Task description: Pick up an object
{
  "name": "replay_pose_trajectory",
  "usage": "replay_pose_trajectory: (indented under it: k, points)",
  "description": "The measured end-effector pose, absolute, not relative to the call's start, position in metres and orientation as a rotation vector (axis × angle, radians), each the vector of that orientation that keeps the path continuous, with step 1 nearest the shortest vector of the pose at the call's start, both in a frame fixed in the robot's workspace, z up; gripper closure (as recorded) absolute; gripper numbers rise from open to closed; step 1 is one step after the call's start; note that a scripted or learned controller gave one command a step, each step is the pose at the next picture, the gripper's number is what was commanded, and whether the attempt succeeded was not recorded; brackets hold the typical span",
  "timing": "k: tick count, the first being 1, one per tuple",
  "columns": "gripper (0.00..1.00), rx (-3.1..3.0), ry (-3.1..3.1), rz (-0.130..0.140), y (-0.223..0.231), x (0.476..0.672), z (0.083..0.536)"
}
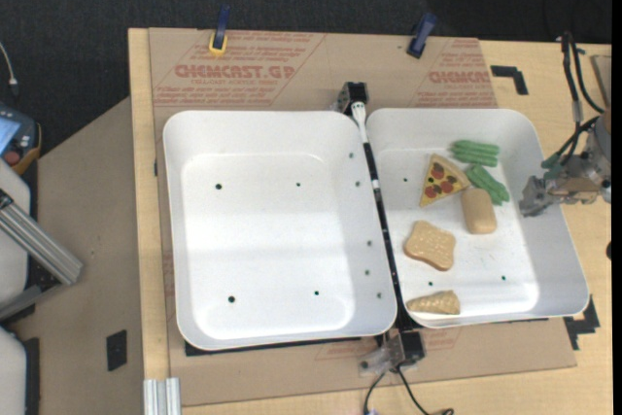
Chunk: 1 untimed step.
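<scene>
The right bin (515, 282) holds several toy foods. A pizza slice (442, 180) lies near its middle, with green pods (476, 151) behind it and another green piece (490, 184) to its right. A tan block (478, 211) stands just right of the pizza, a toast slice (431, 245) lies nearer the front, and a bread crust (433, 303) rests at the front rim. My gripper (540, 193) hangs over the bin's right edge, right of the tan block and apart from it. Nothing shows between its fingers.
The left bin (262, 238) sits beside the right one, with a black hinge strip (374, 199) between them. Both rest on a cardboard sheet (292, 63) held by two clamps (220, 39) at the back. Cables (583, 102) hang at the far right.
</scene>
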State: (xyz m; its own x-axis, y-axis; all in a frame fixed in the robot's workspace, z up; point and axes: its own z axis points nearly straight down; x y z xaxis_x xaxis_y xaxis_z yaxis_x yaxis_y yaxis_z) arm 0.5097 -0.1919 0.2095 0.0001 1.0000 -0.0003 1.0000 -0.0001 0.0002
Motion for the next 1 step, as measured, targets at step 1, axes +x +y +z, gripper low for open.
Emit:
replay_pose_trajectory:
  k: [1]
  points:
    - [0.00,2.225,2.236,-0.004,-0.1127,0.4766,0.1174]
